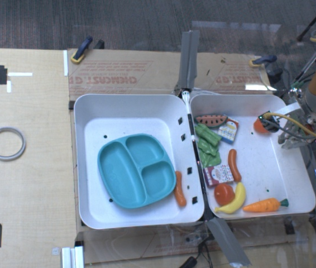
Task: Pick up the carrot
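My gripper [285, 132] hangs at the right bin's [269, 175] far right edge; whether it's apart or together, I cannot tell. The orange green-topped carrot [265, 205] lies near that bin's front edge, beside a yellow banana [233, 200].

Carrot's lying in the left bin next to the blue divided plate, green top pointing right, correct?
Not quite. The carrot lies in the right bin, near its front edge beside the banana, green top pointing right. The camera view shows this. The blue divided plate sits in the left bin.
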### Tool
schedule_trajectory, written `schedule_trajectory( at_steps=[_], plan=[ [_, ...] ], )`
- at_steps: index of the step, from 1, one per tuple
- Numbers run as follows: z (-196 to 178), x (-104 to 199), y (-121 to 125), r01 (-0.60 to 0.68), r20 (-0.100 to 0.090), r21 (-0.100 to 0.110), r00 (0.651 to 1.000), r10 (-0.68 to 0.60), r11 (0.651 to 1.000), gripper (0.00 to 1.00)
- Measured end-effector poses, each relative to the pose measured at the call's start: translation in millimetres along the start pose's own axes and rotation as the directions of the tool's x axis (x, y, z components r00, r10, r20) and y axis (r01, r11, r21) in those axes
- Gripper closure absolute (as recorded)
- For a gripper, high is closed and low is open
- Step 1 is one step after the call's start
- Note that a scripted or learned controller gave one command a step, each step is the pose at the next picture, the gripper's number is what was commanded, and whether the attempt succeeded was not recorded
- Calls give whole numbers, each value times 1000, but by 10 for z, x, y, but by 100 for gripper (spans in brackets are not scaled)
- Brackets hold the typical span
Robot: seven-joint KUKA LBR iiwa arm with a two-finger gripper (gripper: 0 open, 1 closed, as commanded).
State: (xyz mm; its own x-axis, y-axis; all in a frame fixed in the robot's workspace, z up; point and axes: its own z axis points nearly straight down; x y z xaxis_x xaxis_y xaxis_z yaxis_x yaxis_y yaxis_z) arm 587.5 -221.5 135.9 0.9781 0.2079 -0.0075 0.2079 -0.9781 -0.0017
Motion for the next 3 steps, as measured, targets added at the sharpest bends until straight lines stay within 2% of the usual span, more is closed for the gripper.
schedule_trajectory(
  at_steps=[1,2,3],
  plan=[
    [-1990,262,60,-5,-4,-1,1000,5,1000,100],
    [-634,115,28,29,-3,0,1000,-29,1000,100],
    [-637,116,28,30,-3,0,1000,-30,1000,0]
  ],
)
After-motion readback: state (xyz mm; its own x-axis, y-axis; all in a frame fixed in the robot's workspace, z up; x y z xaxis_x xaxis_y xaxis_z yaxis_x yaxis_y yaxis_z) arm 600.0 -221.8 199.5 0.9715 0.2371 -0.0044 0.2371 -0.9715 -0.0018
